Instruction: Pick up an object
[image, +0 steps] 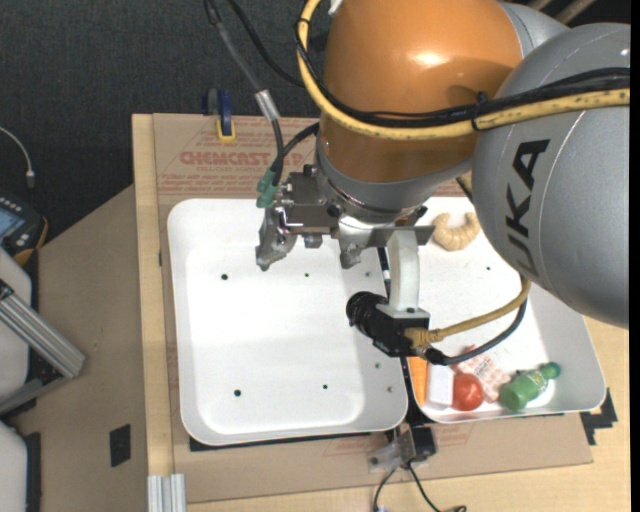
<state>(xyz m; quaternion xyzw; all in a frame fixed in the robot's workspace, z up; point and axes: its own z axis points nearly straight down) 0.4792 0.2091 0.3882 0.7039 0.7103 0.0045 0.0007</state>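
Hovering open and unladen over the left bin (200, 330), the hand (308, 255) sits well apart from the tomato (466, 391).

A dark grey carpet floor (90, 70) lies behind the light brown wooden tabletop (110, 330). A flat brown cardboard sheet (165, 150) covers the tabletop.

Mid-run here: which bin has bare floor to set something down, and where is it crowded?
The left bin has bare floor across its middle and near half, between its left wall and the divider beside the black camera mount. The gripper hangs over its far part. The right bin's near corner is crowded: red piece, green bottle, orange piece. A beige ring sits farther back.
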